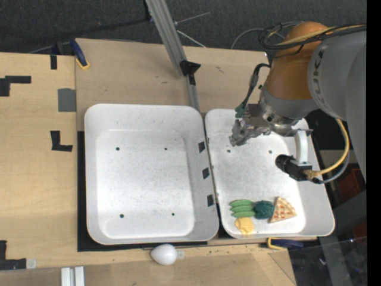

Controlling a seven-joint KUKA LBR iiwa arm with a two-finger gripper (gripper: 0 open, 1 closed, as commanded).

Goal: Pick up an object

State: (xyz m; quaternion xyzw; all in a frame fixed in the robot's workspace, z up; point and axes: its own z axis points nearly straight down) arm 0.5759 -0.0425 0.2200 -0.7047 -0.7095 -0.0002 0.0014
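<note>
My gripper hangs over the far left part of the right bin, its fingers close together and nothing visible between them. Along that bin's near edge lie several small toys: a green pea pod, a dark green broccoli piece, a yellow piece and a pizza slice. These objects sit well below the gripper in the view, apart from it.
The left bin adjoins the right one. A white egg-shaped object rests on the bench in front of the left bin. A grey metal pole slants in from the top. The arm's cable loops at the right.
</note>
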